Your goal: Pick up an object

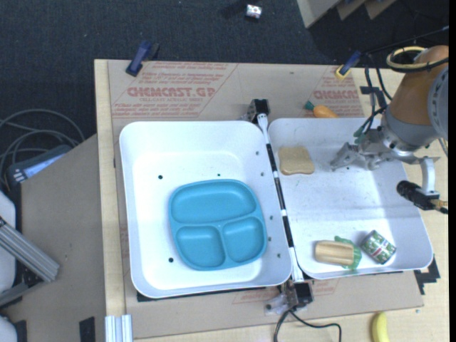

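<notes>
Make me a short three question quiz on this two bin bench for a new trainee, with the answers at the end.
1. True or false: the blue divided plate lies in the left bin.
2. Which thing lies nearest the tool? A) the green can B) the tan bread slice C) the blue divided plate
3. Fill in: the tan roll lies near the right bin's ______ edge.

Key: 1 true. 2 B. 3 front, the edge nearest the camera.
</notes>
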`<state>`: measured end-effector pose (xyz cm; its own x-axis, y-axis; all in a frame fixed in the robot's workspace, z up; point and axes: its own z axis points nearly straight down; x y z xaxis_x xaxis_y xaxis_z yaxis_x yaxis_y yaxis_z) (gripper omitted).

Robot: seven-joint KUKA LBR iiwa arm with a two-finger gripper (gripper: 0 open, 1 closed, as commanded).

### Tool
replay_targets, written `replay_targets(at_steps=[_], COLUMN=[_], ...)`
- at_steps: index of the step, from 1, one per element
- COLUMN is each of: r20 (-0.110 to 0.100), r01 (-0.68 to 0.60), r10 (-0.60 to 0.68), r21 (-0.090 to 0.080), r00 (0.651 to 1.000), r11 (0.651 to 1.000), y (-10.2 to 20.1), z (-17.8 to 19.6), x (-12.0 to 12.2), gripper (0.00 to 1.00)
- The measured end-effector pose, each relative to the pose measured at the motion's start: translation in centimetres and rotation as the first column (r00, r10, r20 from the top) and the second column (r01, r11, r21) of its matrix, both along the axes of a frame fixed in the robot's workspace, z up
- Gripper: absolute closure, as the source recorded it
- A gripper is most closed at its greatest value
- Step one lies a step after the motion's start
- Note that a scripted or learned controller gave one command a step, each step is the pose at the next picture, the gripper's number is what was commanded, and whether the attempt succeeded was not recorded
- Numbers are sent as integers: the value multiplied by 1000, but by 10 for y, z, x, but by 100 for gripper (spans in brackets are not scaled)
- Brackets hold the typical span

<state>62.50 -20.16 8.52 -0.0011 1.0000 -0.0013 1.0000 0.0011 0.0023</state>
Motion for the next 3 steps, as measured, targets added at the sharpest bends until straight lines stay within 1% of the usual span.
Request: replay_targets(at_steps=[1, 2, 3], r20=[1, -4, -5], r01=[-1, 2, 2], r10=[1, -2, -2], r21=[2, 2, 2], r00=[1000, 1000, 1000], r11=[1000, 1000, 1000], y=[104, 110, 110], z=[0, -1, 0], x=[42, -2, -8], gripper=[0, 0, 0])
